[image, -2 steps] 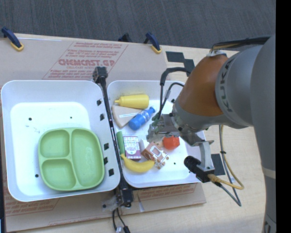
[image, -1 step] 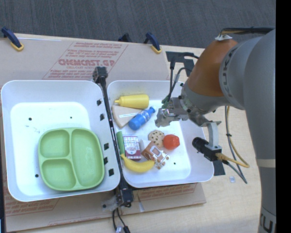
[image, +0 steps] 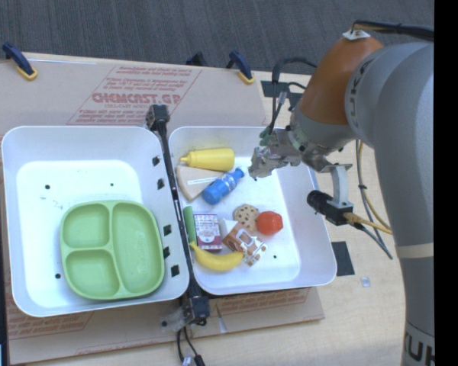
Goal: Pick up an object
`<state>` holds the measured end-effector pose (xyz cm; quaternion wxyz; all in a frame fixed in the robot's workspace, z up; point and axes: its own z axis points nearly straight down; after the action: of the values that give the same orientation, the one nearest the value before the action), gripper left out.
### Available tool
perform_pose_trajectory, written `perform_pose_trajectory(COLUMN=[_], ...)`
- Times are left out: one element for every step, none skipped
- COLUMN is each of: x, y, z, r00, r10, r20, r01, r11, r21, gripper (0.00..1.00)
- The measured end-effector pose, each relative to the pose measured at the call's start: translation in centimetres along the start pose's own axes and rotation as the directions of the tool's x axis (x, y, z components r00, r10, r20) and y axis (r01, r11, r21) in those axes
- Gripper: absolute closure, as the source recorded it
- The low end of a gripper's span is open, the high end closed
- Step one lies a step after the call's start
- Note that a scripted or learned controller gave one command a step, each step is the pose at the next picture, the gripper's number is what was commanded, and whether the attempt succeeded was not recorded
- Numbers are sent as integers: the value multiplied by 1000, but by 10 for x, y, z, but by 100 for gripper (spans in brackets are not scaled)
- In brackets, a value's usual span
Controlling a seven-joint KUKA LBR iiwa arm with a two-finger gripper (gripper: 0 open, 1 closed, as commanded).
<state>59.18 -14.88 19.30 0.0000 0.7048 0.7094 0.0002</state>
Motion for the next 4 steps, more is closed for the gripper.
perform_pose_trajectory(x=[0,1,1,99], y=[0,0,0,-39], z=[0,-10,-10,2], r00=[1000,1000,1000,1000], r10=[0,-7,-7,-1], r20=[0,0,0,-1], r01=[0,7,7,1], r11=[1000,1000,1000,1000], r21=[1,0,1,5], gripper=[0,100,0,0])
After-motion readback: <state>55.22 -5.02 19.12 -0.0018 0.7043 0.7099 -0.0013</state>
